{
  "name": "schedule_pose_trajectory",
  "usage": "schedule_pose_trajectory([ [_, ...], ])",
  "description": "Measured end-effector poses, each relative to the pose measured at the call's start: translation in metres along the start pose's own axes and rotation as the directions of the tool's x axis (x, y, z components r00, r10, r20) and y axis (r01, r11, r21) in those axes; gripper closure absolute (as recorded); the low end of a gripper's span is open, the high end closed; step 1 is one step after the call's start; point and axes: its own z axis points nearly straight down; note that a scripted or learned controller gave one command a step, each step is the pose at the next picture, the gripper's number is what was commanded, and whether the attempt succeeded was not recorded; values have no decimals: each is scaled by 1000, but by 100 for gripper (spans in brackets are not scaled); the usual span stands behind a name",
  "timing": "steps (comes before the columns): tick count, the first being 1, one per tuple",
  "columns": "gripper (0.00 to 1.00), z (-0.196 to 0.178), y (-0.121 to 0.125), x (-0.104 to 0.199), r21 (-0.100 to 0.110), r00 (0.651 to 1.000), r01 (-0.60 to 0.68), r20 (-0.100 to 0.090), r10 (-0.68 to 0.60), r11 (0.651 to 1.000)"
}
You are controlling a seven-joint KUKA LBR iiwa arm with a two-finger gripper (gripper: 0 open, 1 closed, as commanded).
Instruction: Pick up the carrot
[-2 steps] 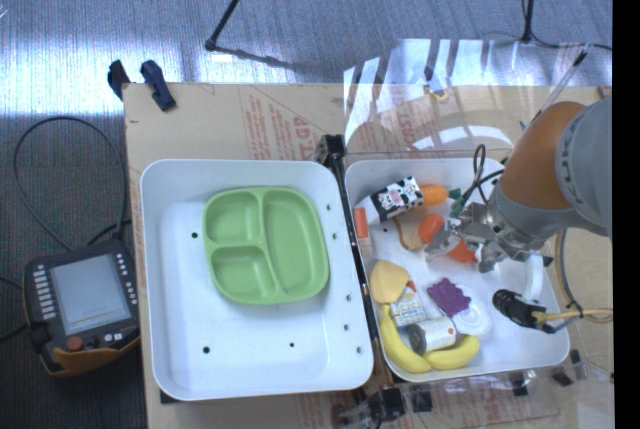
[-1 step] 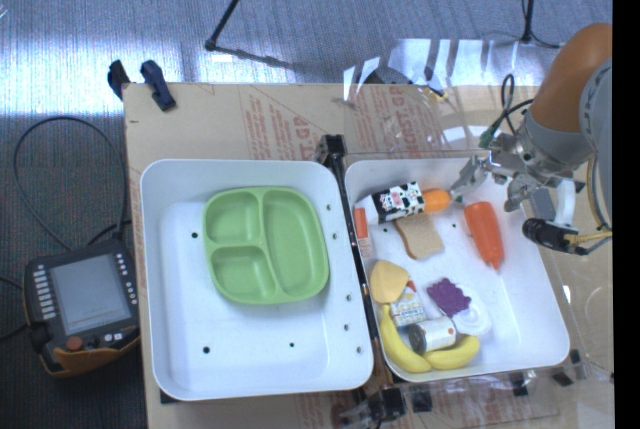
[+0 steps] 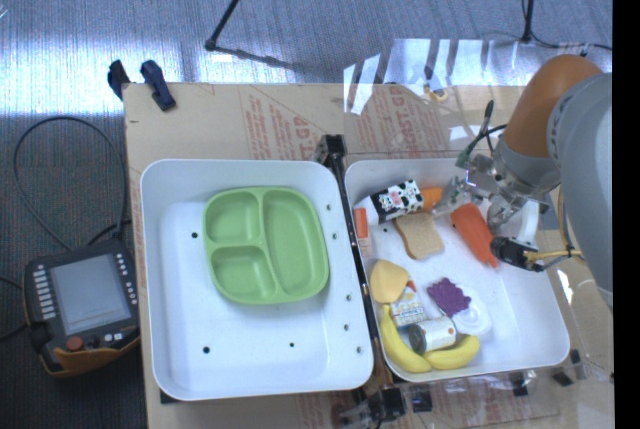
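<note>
The carrot (image 3: 473, 231) is an orange tapered piece lying at a slant on the floor of the right bin (image 3: 540, 317), near its upper right part. My gripper (image 3: 493, 214) reaches in from the right and hangs right over and against the carrot's right side. The wrist and grey arm cover the gripper's tip, so the contact with the carrot is hidden.
Left of the carrot lie a toast slice (image 3: 420, 235), a black-and-white box (image 3: 398, 199) and a small orange piece (image 3: 430, 195). Purple grapes (image 3: 450, 295), a can (image 3: 432, 333) and a banana (image 3: 415, 354) sit nearer the front. The left bin (image 3: 180, 317) holds a green divided plate (image 3: 267, 244).
</note>
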Motion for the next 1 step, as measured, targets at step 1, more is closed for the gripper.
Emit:
schedule_pose_trajectory([
  [1,0,1,-13,20,15,947,-320,11,320,947],
])
